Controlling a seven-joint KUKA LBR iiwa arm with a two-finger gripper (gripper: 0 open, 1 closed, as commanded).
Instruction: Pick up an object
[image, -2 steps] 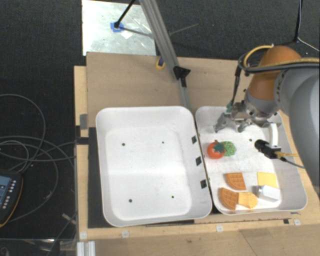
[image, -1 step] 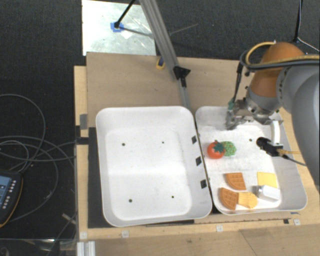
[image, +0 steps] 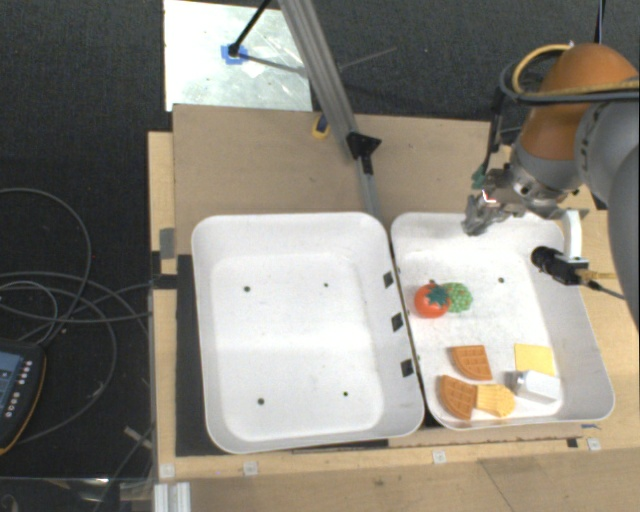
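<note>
Gripper (image: 482, 214) poised over right bin's (image: 590, 345) far edge; finger state impossible to tell. Well apart, nearer mid-bin: round red tomato (image: 431, 300) touching bumpy green piece (image: 458, 296). Farther toward front: two ridged orange waffles (image: 470, 361), flat yellow block (image: 534, 357).

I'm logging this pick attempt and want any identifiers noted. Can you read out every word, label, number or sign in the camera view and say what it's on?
No text can be read in this view.
Handheld pendant at the left edge: buttons and a screen show, but any markings are too small and blurred to read.
Blue tag on the floor sheet at the top: no legible writing.
Toy items in the right bin, such as the tomato and waffle: no lettering visible.
</note>
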